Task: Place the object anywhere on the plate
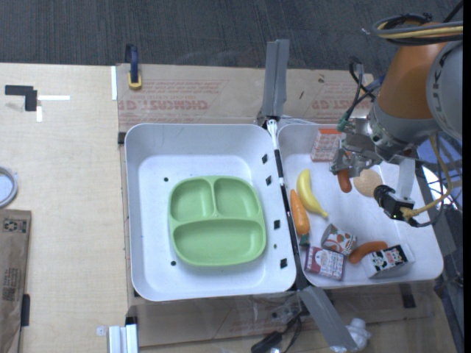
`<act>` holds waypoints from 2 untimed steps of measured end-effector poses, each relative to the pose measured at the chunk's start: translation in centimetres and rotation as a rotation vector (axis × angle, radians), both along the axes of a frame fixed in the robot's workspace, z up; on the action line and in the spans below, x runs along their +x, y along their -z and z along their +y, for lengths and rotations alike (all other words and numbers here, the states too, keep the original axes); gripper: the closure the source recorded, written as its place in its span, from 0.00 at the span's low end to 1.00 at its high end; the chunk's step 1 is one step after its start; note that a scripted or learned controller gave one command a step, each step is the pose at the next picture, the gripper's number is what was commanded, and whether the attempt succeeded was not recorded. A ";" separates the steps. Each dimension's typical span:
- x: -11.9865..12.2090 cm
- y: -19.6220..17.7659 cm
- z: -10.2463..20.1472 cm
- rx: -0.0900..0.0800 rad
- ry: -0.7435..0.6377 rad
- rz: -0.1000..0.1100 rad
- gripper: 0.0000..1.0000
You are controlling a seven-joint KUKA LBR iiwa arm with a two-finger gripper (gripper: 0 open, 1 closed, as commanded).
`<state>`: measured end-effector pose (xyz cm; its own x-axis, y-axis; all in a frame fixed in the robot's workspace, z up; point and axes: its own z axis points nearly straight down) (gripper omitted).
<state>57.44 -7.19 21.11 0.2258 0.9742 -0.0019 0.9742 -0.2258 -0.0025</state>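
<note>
Nearest us, along the front of the right bin (434,259), we see a small maroon carton (324,262) beside a brown-and-white packet (338,238), then a sausage (366,250) lying against a black-and-white milk carton (387,259). A little further in, a carrot (298,211) runs along the bin's left wall with a banana (310,193) just beside it.

In the left bin (140,197) sits the green plate (218,220), three compartments, nothing on it — the raised divider (277,175) between the two bins stands between it and all the objects.

Further back in the right bin, the gripper (343,169) hangs low beneath the grey arm (412,116) and its orange band (408,79). A small reddish-orange piece (344,182) shows at the fingertips, pointing down, apparently pinched between them — the jaws look drawn in narrow on it. A pale round object (367,182) lies touching or just right of it, partly under the wrist. A black cable connector (388,199) dangles nearby.

Behind the gripper, a pink printed packet (324,145) rests at the bin's far wall. Beyond, on the bench, a blue-and-yellow clamp (132,68) stands upright.
</note>
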 end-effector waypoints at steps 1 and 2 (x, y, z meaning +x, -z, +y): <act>-2.6 2.1 4.8 0.000 -0.051 0.002 1.00; -3.0 0.3 13.2 0.002 -0.688 0.000 1.00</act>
<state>54.46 5.99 20.79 -0.4437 0.8962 -0.0002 0.8962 0.4437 -0.0020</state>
